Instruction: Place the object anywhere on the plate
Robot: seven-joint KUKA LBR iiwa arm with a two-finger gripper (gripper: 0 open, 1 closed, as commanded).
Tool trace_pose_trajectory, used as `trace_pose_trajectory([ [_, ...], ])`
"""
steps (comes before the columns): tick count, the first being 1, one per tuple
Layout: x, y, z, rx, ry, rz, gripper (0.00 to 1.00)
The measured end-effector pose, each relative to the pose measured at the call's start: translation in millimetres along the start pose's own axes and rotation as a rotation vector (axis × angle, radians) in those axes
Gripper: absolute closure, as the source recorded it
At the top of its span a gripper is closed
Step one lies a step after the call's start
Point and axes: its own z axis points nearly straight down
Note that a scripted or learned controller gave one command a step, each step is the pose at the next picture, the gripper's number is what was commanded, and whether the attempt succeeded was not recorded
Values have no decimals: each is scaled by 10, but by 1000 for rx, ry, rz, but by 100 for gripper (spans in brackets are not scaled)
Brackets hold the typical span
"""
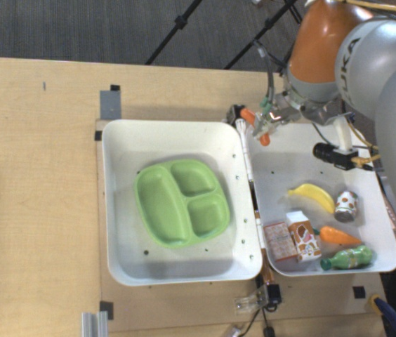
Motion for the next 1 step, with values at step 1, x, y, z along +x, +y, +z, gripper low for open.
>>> trace_pose_trajectory([
  [1, 1127, -235, -339, -1, 3, 0, 100],
])
